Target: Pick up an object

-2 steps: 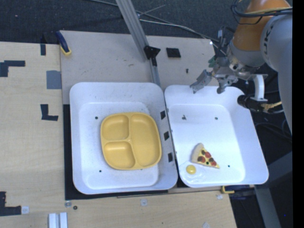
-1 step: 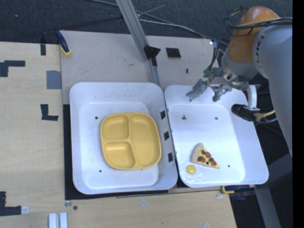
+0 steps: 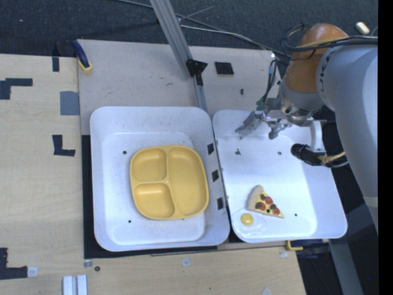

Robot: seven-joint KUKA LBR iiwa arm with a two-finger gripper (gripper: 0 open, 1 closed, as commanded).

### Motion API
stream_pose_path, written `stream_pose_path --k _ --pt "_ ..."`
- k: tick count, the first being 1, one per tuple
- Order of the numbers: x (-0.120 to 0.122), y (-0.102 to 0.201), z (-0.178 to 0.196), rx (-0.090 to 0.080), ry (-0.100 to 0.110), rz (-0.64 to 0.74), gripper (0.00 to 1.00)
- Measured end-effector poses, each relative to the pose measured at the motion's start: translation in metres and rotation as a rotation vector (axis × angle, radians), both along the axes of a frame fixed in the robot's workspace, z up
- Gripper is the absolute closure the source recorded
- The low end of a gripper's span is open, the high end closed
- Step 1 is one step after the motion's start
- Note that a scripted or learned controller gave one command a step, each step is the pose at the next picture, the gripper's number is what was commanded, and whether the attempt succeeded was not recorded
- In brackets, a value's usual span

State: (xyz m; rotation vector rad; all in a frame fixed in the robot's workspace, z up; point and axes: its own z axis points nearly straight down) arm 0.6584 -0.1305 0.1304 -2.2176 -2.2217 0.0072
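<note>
In the left bin (image 3: pixel 104 165), yellow divided plate (image 3: pixel 168 182), right bin (image 3: pixel 319 195) holding pizza slice toy (image 3: pixel 264 202), jaws' state unclear

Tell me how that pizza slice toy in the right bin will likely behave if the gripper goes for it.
The pizza slice lies flat and thin on the right bin floor, so fingers may struggle to get under it. It looks like rigid, light plastic, probably sliding when nudged rather than rolling. The gripper hovers at the bin's far end.
</note>
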Motion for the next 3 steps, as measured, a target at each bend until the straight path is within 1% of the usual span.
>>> stream_pose_path --k 1,2,3 --pt "0.0 0.0 -0.047 -0.001 -0.006 0.001 0.0" --pt "0.002 0.0 -0.033 -0.004 -0.01 0.002 1.0" --pt "-0.005 -0.003 0.025 0.0 -0.009 -0.001 1.0"
